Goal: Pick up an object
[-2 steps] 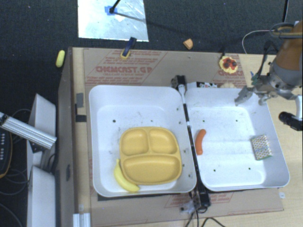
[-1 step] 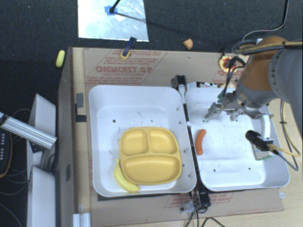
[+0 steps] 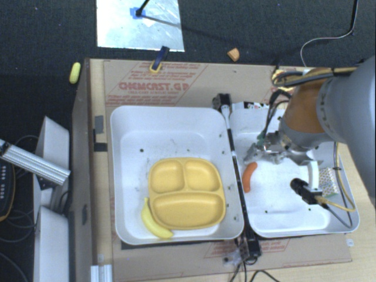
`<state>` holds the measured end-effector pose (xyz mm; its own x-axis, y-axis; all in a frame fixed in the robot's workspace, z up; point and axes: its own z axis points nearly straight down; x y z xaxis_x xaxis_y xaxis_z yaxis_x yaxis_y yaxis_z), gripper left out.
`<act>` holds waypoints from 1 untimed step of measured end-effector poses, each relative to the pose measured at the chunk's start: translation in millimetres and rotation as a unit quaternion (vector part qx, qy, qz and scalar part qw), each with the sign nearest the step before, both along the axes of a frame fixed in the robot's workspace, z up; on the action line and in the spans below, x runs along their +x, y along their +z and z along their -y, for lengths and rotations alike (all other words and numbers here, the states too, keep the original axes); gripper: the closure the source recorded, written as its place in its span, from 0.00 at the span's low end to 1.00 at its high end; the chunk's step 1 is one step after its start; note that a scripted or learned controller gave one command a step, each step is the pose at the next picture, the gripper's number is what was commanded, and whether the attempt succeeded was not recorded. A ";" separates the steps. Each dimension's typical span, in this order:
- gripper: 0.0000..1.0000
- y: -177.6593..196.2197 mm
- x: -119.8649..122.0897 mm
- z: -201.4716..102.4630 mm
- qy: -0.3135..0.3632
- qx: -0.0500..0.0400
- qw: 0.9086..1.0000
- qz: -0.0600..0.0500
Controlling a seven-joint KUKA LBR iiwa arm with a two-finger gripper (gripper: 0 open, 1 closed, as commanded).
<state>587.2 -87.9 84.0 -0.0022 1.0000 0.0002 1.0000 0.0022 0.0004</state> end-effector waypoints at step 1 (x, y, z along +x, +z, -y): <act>1.00 11.0 1.0 0.3 0.001 0.000 1.000 0.001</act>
